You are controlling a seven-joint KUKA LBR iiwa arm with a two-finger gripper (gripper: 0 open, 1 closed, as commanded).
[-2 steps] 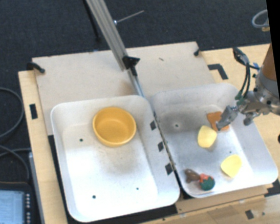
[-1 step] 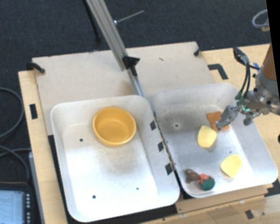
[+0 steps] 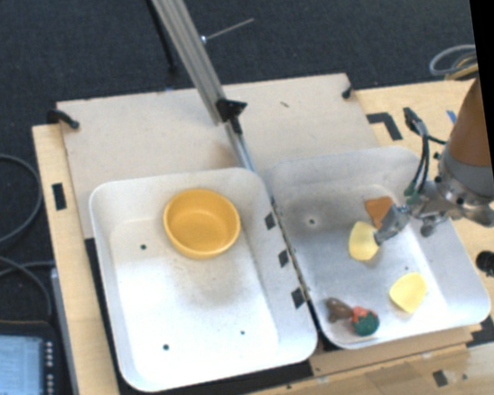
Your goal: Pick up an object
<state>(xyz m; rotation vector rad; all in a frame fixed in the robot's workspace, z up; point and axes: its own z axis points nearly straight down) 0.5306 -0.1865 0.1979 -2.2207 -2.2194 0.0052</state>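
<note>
- Hand (image 3: 395,226) sits over the right bin (image 3: 453,300), arm coming in from 3 o'clock. Finger tips are right at the 3 o'clock edge of a pale yellow piece (image 3: 362,241).
- I can't tell whether the hand is spread or clenched; too small and blurred at the tip. Nothing visibly gripped, so I count it as carrying nothing.
- Nearest candidate: that pale yellow piece, mid-bin. An orange-brown piece (image 3: 378,209) lies just beside it at 1 o'clock, partly under the hand.
- Other options: second yellow piece (image 3: 408,292) toward 5 o'clock, well apart from the first; small brown thing (image 3: 338,309) touching a red-green thing (image 3: 365,320) near the bin's 7 o'clock corner.
- Yellow bowl (image 3: 201,222) sits in the left bin (image 3: 140,344), upper middle. Not worth the reach.
- My call: go for the pale yellow piece. Centre over it first, since the tips look offset toward 3 o'clock.
- Risk: closing off-centre nudges it aside, or catches the orange-brown neighbour.
- Descend straight and confirm it's between the fingers before lifting.
</note>
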